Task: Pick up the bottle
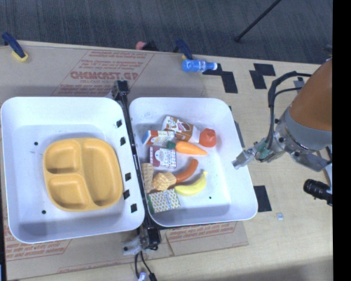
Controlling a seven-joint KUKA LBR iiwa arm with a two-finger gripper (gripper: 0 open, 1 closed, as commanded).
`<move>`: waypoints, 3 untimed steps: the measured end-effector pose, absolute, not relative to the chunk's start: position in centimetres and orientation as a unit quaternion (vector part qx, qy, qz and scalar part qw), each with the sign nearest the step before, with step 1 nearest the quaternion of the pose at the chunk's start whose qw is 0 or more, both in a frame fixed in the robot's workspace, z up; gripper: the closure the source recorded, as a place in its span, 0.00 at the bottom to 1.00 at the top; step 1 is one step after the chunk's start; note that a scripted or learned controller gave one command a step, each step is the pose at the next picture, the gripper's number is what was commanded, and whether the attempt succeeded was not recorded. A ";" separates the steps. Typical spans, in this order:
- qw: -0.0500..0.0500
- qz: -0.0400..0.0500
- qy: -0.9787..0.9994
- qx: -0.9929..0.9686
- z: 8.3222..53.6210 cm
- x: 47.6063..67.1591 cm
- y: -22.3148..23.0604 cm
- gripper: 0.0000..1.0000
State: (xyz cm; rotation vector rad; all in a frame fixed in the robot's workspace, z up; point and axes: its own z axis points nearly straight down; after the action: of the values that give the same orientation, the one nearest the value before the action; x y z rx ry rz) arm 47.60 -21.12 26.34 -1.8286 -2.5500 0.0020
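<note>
With the gripper (244, 158) outside the right bin (240, 187), jaw state indeterminate, the approach step was pending: reach was required toward the bottle (161, 138) lying at that bin's left side.

Both bins are white: the left bin (23, 116) carries a yellow-orange divided tray (82, 173). The right bin (222, 113) contains an orange carrot (191, 148), a red-orange tomato (207, 137), a yellow banana (191, 185), a reddish-brown sausage (186, 170) and printed cartons (164, 157) (red, white and brown graphics). The surface (292, 239) is tan with black square marks and red lettering. The arm (310, 107) is grey with an orange band.
</note>
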 end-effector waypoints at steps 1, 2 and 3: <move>0.002 0.001 -0.773 -0.635 24.5 47.6 -13.5 1.00; 0.000 0.001 -0.801 -0.598 30.7 47.7 -19.8 1.00; 0.002 0.001 -0.757 -0.654 27.7 47.6 -21.1 1.00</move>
State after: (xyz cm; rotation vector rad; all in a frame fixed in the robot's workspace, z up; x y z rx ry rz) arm 47.62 -21.06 27.71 -2.0506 -2.3749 0.0023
